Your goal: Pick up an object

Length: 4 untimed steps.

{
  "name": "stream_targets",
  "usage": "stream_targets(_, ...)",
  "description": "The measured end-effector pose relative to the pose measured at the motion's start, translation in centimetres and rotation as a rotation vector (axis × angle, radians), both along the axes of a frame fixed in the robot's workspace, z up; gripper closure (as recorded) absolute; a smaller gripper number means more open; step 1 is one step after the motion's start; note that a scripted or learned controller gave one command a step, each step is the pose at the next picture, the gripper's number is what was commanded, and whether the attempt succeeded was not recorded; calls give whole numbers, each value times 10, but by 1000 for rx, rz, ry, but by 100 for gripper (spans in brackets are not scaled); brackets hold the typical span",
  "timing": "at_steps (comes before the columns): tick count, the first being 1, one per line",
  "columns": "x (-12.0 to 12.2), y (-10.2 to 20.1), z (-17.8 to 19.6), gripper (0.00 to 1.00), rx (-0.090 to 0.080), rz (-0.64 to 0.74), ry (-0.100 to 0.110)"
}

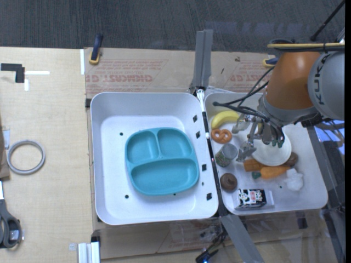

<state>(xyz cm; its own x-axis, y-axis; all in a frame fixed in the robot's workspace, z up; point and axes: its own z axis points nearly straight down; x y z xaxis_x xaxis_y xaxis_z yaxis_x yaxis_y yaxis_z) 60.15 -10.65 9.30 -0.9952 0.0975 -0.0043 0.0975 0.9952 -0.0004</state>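
Observation:
The right bin (313,201) holds several small objects: a yellow banana (224,118), an orange pretzel (221,135), a grey-green can (225,155), a chocolate donut (228,181), a black-and-white carton (252,198), a carrot (271,172), a white dish (275,153) and a white fluffy lump (294,181). My gripper (249,143) hangs over the middle of this bin. It sits just right of the can and pretzel, at the left rim of the white dish. The wrist hides part of the dish. I see nothing held.
The left bin (104,147) holds a teal divided plate (162,160). On the bench to the far left lie a grey tape ring (24,156) and scissors (8,230). A grey divider post (202,59) stands between the bins at the back.

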Motion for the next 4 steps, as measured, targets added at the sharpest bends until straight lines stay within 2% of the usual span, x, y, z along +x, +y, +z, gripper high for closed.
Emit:
stream_targets(1, -58, -8, -1, 0, 0, -36, 3)
stream_targets(2, -56, -7, 8, 100, -1, -33, 0)
stream_targets(3, -56, -7, 8, 0, -1, -33, 0)
stream_targets(4, -79, 10, -2, 0, 1, -210, 5)
